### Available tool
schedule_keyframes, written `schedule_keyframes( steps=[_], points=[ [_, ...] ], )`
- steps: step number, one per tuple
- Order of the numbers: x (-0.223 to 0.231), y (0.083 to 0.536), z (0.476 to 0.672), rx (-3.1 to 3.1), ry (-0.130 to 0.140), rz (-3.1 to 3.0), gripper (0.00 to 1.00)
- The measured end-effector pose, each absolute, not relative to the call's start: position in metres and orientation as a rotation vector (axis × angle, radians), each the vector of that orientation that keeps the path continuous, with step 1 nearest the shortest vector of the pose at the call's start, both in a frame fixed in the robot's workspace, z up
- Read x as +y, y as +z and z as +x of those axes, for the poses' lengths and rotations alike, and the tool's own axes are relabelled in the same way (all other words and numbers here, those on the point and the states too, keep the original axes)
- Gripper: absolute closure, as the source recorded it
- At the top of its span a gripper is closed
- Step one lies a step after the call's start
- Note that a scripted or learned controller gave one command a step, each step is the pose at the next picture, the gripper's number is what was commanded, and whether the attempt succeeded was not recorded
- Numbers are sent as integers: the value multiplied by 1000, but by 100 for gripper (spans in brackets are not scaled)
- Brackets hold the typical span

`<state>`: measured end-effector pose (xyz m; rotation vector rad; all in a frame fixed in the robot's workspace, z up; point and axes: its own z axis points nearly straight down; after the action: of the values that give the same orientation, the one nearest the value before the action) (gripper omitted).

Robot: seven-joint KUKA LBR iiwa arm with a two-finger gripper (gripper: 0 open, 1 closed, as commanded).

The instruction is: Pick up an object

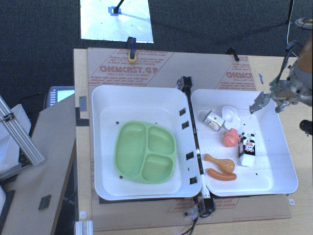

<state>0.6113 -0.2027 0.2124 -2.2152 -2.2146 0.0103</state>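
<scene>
Gripper point(270, 103) spread wide, holding nothing, above right bin point(279, 131) far edge; below: small can point(213, 121), pink ball point(231, 139), carton point(247, 151), drumstick point(221, 162), sausage point(221, 175); green tray point(145, 152) in left bin point(105, 111)

— What lay in the right shallow white bin point(281, 146)?
— A small can point(213, 120), a pink ball point(231, 138), a carton point(247, 151), a toy drumstick point(221, 162), an orange sausage point(222, 175).
— And left?
— A green divided plastic tray point(145, 152).
</scene>
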Motion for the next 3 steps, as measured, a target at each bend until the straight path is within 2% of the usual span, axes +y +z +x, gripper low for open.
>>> schedule_keyframes(
  steps=[1, 3],
  points=[
    [-202, 221, 614, -2226, -1, -2219, 0],
    [-199, 103, 605, -2222, 1, -2219, 0]
  ],
)
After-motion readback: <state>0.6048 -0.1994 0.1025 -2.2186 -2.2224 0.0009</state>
